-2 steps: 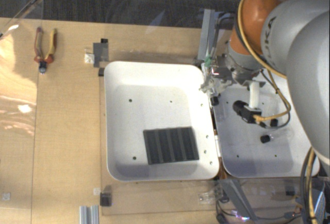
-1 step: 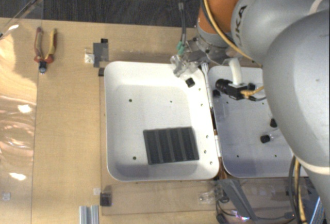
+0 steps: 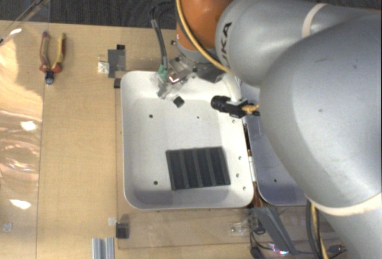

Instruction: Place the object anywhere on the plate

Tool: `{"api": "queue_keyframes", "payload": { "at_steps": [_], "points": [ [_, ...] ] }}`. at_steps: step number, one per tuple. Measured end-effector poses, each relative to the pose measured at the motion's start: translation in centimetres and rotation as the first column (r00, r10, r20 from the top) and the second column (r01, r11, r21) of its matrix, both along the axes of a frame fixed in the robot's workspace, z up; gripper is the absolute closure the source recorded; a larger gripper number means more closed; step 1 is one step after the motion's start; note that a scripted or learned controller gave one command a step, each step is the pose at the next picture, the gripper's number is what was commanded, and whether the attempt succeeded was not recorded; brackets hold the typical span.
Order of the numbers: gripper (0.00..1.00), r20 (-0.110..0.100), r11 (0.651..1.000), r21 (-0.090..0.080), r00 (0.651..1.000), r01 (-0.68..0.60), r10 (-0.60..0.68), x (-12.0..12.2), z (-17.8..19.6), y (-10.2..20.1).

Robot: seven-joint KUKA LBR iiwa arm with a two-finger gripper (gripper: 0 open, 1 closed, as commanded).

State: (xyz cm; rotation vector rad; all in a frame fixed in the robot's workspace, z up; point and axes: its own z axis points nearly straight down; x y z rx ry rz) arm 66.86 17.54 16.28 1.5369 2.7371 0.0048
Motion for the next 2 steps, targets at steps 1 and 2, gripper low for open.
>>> {"api": "queue_keyframes", "payload": {
  "at_steps": [1,2],
  "points": [
    [1.0,0.0,1.0,0.0,1.0,0.019,-0.019,-0.9,0.9,4.1],
    [1.0,0.003,0.985,-0.001,0.985,-0.173,0.173,0.0,7.6,3.9]
  ]
}}
